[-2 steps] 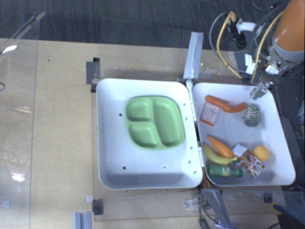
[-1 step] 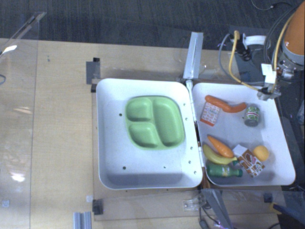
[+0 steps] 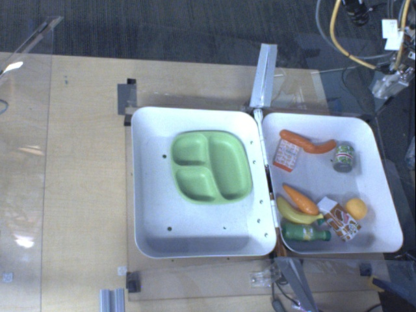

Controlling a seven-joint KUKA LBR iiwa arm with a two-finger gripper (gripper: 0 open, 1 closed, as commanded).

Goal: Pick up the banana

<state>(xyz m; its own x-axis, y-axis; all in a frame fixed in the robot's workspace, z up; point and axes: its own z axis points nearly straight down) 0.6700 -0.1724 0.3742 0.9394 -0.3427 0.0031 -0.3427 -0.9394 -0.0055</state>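
Banana (image 3: 296, 213), yellow and gently curved, lies in the lower left part of the right bin (image 3: 383, 174), close to the wall that divides the two bins. An orange carrot (image 3: 300, 199) rests across its upper side, touching it, and a green bottle (image 3: 305, 234) lies on its side just below it. A brown and white carton (image 3: 340, 221) sits just to the right of the banana's tip, with a small yellow fruit (image 3: 355, 208) beside that. Further up the same bin are a long orange sausage-shaped piece (image 3: 307, 142), a red and white packet (image 3: 286, 155) and a small green-labelled can (image 3: 344, 157). The left bin (image 3: 146, 194) holds a pale green divided tray (image 3: 211, 166) near its middle. Both bins stand side by side on the wooden tabletop (image 3: 65, 174). At the upper right corner of the frame, well apart from the banana, hang yellow and black cables (image 3: 335, 25) and a patch of grey metal hardware (image 3: 390, 83); whether this is the pincer, and how its fingers stand, cannot be told from here.
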